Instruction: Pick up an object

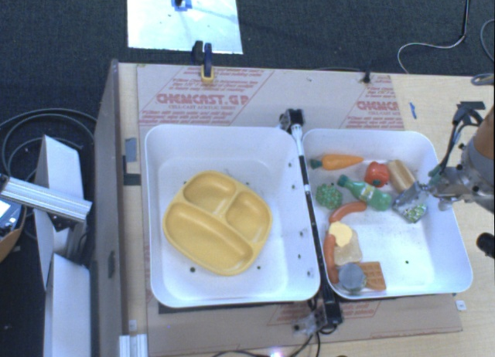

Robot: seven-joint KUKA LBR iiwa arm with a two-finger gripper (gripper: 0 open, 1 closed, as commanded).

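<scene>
End effector [411, 197] in R bin [452, 270] | green bottle [366, 192], tomato [377, 173] adj.

A bench [255, 89] topped with printed cardboard carries two shallow white bins side by side, their inner walls touching. The left bin [155, 216] and the right bin [452, 259] fill most of its surface. At the far edge, a blue-and-yellow clamp [205, 60] grips the board.
</scene>
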